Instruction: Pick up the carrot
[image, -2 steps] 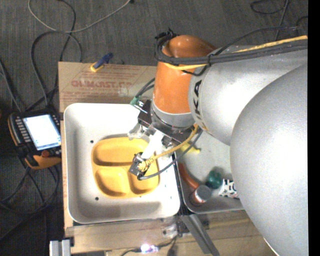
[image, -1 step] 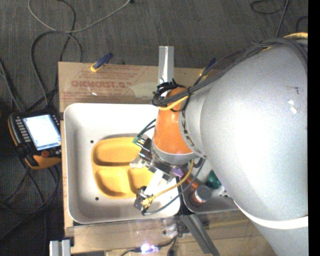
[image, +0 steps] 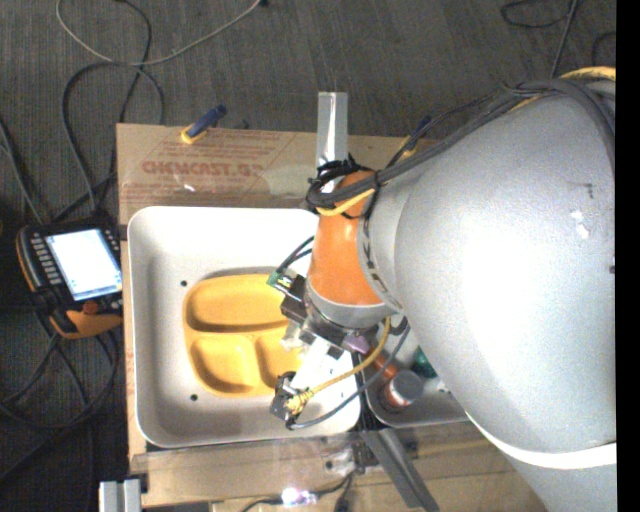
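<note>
Floor: dark grey carpet (image: 200, 60), loose cables trailing across it at the top and left.

Left of the bench, on the floor: a pendant (image: 75, 265) with a lit screen, dark casing, orange parts at its lower edge.

Bench: a cardboard sheet (image: 220, 170) with faint red print lies under the bins and juts out beyond their far side. A small blue-and-yellow thing (image: 203, 123) sits at the sheet's far edge. A metal post (image: 332, 120) stands at the far side, between the bins.

Arm (image: 500, 270): big grey body covers the right half of the view. Its orange band (image: 340, 260) hangs over the left bin's right side.

Gripper (image: 305, 340): below the band, over the right edge of the tray. Wide or narrow, cannot tell. Nothing seen held.

Left bin (image: 150, 300): white, shallow, rounded corners. In it a yellow tray (image: 230, 335) with divided wells, one long well on the far side and smaller wells nearer. The tray sits right of the bin's centre.

Right bin (image: 440, 405): mostly under the arm, a near strip showing. In that strip a copper-brown round thing (image: 400, 388), and just beside it a teal thing (image: 425, 365), partly covered.

Carrot: cannot tell where it lies.
</note>
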